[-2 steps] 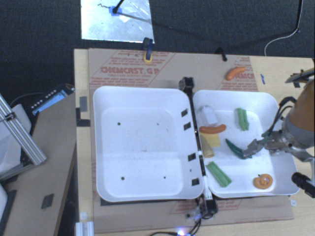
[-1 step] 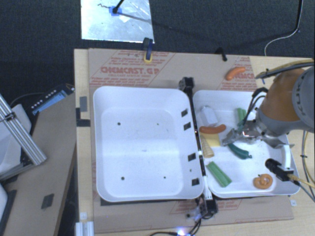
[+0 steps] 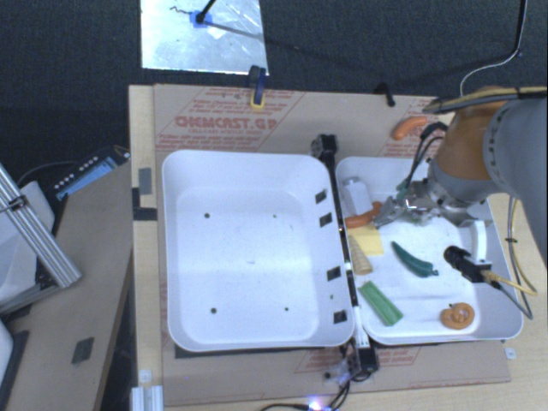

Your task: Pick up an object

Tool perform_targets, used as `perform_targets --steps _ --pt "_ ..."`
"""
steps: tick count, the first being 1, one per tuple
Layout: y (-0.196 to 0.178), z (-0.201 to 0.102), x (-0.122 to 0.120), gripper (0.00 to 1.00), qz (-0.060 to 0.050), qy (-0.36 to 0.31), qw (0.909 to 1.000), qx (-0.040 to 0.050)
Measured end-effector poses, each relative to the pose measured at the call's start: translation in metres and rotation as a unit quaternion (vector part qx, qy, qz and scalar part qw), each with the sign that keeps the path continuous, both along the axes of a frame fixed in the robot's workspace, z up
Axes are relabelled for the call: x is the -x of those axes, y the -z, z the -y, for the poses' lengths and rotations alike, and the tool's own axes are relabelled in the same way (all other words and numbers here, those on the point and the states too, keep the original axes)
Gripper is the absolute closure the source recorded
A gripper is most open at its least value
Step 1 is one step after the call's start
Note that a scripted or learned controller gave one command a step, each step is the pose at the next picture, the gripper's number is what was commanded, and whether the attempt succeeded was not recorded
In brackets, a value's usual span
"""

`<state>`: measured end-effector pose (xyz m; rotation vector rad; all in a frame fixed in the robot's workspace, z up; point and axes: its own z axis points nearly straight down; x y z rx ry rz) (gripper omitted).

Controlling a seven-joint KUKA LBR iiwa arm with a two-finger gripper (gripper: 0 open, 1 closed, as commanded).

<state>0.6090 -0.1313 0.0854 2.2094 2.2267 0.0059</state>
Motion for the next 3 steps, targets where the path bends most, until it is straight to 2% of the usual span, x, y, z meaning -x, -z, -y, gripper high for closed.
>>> perform_targets --steps 1,2,3 --pt "0.002 -0.002 0.082 0.00 -0.006 0.004 1.0000 -0.0011" --pt "0.000 -0.026 0.028 0.00 0.000 0.000 1.0000 0.0000" --pt "0.002 -0.018 0.093 0.00 -0.005 0.004 1.0000 -0.0007"
